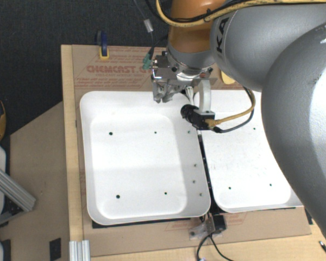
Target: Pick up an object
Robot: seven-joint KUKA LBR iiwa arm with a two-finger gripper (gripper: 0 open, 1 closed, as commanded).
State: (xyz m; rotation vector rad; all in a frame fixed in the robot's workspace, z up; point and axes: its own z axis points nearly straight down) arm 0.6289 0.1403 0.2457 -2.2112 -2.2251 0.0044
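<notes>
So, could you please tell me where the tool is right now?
The tool hangs over the far edge of the left bin, near the divide with the right bin.

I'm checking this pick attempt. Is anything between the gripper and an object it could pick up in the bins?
No object to pick is visible, so no blocker can be named. The gripper hangs over the left bin's far rim; the arm covers part of the right bin.

Bins: two shallow white bins, the left bin (98,145) and the right bin (250,167), side by side on one brown board (70,118). Arms: one grey arm (282,64) with one orange band (198,7). Grippers: one gripper (164,95). Clamps: one blue and yellow clamp (102,43) at the board's far left edge.
</notes>
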